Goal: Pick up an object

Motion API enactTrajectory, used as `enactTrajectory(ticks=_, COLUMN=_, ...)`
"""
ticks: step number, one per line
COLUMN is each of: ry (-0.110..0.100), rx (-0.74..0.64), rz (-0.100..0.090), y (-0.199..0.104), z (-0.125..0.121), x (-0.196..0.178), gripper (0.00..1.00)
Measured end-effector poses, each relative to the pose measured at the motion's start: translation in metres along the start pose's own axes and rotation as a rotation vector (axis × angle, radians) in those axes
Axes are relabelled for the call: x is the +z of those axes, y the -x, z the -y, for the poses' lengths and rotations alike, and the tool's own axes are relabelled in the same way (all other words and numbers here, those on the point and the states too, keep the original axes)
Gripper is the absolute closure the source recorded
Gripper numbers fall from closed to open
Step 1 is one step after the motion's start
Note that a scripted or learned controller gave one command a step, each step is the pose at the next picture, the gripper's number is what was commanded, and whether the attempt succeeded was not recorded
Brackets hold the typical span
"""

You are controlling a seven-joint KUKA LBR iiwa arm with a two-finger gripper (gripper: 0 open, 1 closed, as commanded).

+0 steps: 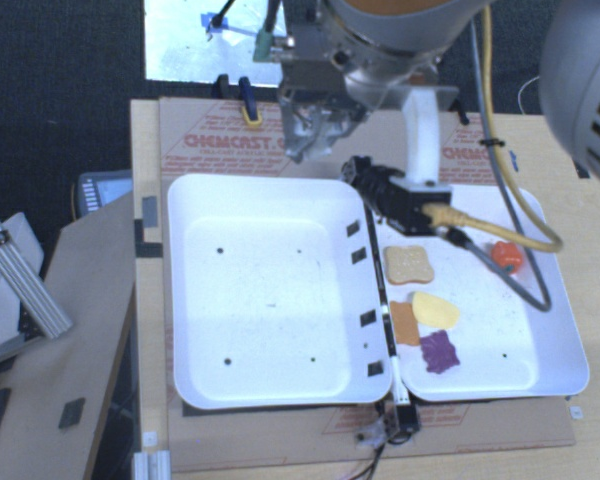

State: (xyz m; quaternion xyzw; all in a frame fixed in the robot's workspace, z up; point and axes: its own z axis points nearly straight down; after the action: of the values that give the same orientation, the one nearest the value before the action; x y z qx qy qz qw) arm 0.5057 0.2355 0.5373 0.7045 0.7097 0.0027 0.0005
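Purple toy grapes in right bin, yellow piece, toast slice behind; gripper raised, grip state unclear

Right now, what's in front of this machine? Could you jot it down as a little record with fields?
left bin: white, nothing lying in it
right bin: holds all the items
items: bread slice, yellow piece, orange slab, purple piece, small orange-red item
gripper: above the bench behind the left bin, holding nothing visible
cable: yellow, crossing the right bin

The surface is carrying a printed cardboard sheet, with two white bins sitting on it, one at nine o'clock, one at three.
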Motion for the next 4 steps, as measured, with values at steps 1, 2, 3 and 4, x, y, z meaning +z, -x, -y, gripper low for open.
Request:
enactTrajectory(ticks=1, ry=-0.003, rx=0.003, rz=0.002, y=0.0011, z=-0.0016, x=0.0026, gripper=0.0)
enactTrajectory(ticks=2, ry=-0.003, rx=0.003, rz=0.002, y=0.0011, z=-0.0016, x=0.0026, gripper=0.0)
enactTrajectory(ticks=3, ry=-0.003, rx=0.003, rz=0.002, y=0.0011, z=-0.0016, x=0.0026, gripper=0.0)
enactTrajectory(ticks=4, ry=-0.003, rx=0.003, rz=0.002, y=0.0011, z=-0.0016, x=0.0026, gripper=0.0)
